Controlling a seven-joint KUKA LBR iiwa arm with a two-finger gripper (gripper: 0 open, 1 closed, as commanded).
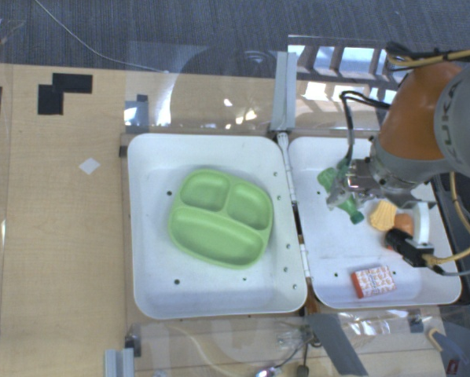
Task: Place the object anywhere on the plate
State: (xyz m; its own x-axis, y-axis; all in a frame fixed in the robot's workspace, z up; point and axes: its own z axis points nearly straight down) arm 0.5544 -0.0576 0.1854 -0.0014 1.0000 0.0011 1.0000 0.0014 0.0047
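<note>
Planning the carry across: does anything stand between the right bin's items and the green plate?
Only the raised rims where the two white bins meet. The green three-compartment plastic plate lies unobstructed in the left bin; the claw is over the right bin.

Plate (221,218): light green, plain, in the white left bin (152,289). White right bin (321,258), around 3 o'clock: green item (346,207), yellow item (382,215), orange item (404,223), red-and-white patterned packet (373,280). Arm (424,124): grey with an orange band.

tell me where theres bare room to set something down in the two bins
Left bin: a bare white margin rings the green plate, widest along the near edge. Right bin: bare in its near-left part, beside the red packet. Crowded around the gripper, with green and yellow-orange items.
</note>
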